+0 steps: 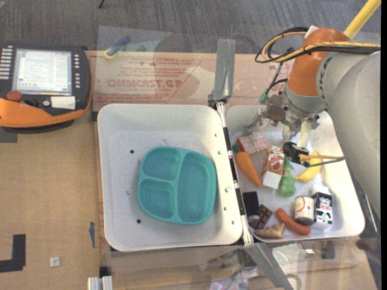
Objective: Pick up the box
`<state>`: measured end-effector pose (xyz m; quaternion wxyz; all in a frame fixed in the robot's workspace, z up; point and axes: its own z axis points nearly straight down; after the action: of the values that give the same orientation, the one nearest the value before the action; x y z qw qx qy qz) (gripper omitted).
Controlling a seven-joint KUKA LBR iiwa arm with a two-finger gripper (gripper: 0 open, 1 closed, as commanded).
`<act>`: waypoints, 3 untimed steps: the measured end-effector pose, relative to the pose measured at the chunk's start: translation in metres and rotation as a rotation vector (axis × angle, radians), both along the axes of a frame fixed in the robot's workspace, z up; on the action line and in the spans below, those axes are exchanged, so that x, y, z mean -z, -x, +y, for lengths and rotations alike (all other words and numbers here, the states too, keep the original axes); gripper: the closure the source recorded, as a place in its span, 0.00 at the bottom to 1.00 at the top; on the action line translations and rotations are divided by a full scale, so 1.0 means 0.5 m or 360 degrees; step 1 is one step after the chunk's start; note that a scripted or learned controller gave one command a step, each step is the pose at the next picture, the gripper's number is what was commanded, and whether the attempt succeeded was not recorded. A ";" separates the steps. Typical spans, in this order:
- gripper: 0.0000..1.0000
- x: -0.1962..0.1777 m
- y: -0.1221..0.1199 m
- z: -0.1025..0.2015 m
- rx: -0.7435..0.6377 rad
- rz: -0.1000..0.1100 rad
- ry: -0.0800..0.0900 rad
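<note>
Now our gripper (289, 125), its opening we cannot tell, hangs near the reddish box (254, 142), likely light, stiff cardboard, best pinched across its short sides.

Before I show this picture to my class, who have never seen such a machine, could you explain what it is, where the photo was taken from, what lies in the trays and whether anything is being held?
The grey machine with the orange band is a robot arm, reaching in from the right. Its grasping end, the pincer, hangs over the far end of the right tray. One fixed camera looks down on the bench at a slant. The left tray holds a teal divided plate. The right tray holds a reddish box, a carrot, a green bottle, a banana, a can and a sausage. I cannot see anything held by the pincer.
</note>
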<state>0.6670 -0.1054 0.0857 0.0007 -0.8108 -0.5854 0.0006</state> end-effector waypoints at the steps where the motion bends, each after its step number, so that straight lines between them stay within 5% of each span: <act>1: 0.00 0.000 0.000 0.000 -0.0001 0.0000 0.0001; 2: 0.00 0.000 0.000 0.000 -0.0001 0.0000 0.0001; 3: 0.00 -0.222 0.057 -0.074 -0.0390 -0.0007 0.0003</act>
<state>0.6386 -0.1423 0.1965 -0.0013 -0.7332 -0.6800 -0.0006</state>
